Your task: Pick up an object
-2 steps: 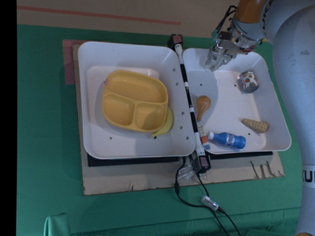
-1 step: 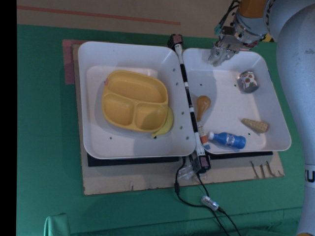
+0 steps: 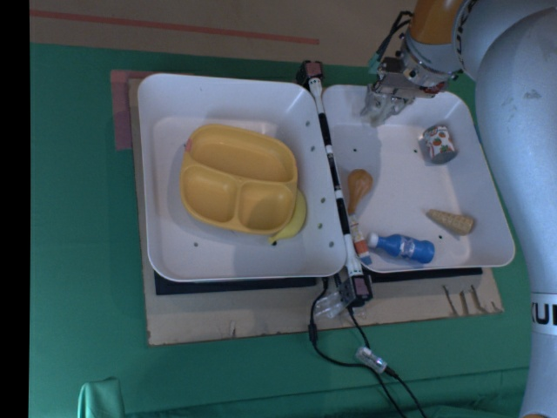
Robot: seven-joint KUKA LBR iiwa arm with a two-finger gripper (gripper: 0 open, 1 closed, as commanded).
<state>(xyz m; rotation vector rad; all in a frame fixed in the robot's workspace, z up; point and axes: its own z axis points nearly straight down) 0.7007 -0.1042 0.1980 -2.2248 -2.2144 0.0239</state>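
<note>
In the right bin (image 3: pixel 409 159) lie a brown drumstick-shaped toy (image 3: pixel 358 185) near the divider, a blue bottle with a white cap (image 3: pixel 402 247) at the front, a tan cone (image 3: pixel 451 221) at the right, and a small patterned cup (image 3: pixel 438 144) at the back right. My gripper (image 3: pixel 378 114) hangs above the bin's back left part, fingers pointing down with a small gap and nothing between them. It stands well back from the drumstick and left of the cup.
The left bin (image 3: pixel 165 233) holds a yellow divided tray (image 3: pixel 237 178) with a yellow banana-like piece (image 3: pixel 294 224) tucked under its front right corner. A black divider rail (image 3: pixel 331 168) runs between the bins. Cables (image 3: pixel 361 351) trail off the bench front.
</note>
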